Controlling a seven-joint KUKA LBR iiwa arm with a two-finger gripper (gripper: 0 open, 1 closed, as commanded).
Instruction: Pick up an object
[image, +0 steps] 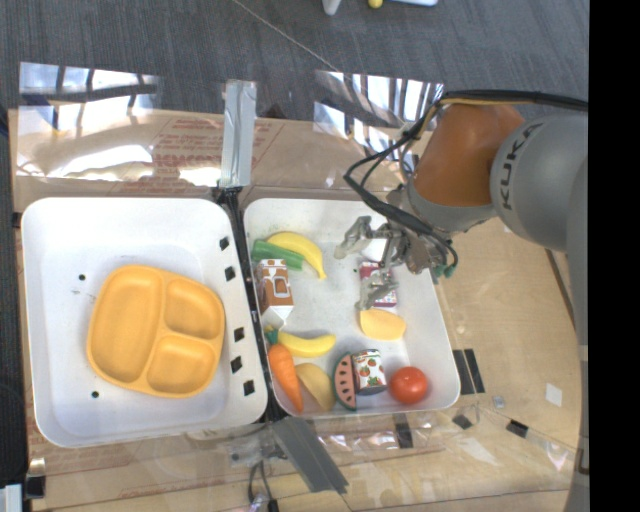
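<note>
Counter: brown, two white bins side by side.
Left bin (60, 400): yellow tray (155, 328).
Right bin (440, 335): toy foods.
Hand (378, 262): fingers spread, empty, centre-right of frame, above small red carton (378, 283).
Advice: descend straight, straddle carton, avoid yellow lemon piece (382, 323) just below.
</note>
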